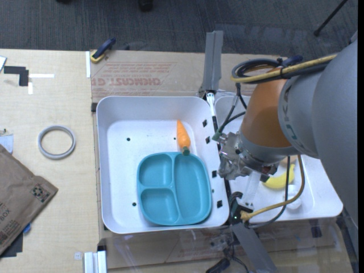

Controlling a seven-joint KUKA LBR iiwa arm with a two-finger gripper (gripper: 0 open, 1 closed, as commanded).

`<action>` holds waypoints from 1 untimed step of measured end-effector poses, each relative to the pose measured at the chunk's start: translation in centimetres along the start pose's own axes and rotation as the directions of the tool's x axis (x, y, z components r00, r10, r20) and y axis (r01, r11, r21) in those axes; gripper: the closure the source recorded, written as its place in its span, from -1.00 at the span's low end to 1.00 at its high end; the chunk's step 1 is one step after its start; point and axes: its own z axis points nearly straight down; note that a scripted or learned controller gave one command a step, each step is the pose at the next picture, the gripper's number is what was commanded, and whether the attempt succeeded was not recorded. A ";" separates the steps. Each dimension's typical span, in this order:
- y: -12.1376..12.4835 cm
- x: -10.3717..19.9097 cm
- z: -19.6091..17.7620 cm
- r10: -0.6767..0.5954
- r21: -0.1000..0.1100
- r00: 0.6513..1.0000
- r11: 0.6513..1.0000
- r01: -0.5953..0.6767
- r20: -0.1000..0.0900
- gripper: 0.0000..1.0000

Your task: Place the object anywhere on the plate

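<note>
Hand [245, 172] down low in right bin [325, 193], tucked under the grey arm [318, 112] and orange band [263, 115]. Open or shut: can't tell, wrist blocks it from above. Nothing visibly gripped, so not counted as holding anything.

Banana [282, 178] just beside hand, on right bin floor, partly covered by wrist and cable [267, 209]. Prob. the thing to move, judging by where the arm has been sent. Touching the hand or not: can't tell.

Blue plate [193, 182] in left bin [108, 152], flat, three sections, sitting toward the near right corner. Close to the wall between bins, so only a short carry across. Nothing on plate.

Carrot [182, 133] also in left bin, on white floor just beyond plate's far rim, green end touching or nearly touching rim. Not on plate. Could equally be the task's thing; no way to tell from here.

Step, at a guess: grab attempt in right bin, task at early stage. Next would need a firm grip, lift clear of the dividing wall, swing left, drop over any section.

Risks: banana curved and smooth, may slip or roll; wall edge may catch it if lifted too low.

Elsewhere on bench [45, 95]: tape ring [57, 141], well apart from bins.
</note>
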 end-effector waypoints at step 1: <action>3.5 -6.7 0.0 -0.207 -0.002 0.978 0.978 0.207 -0.001 1.00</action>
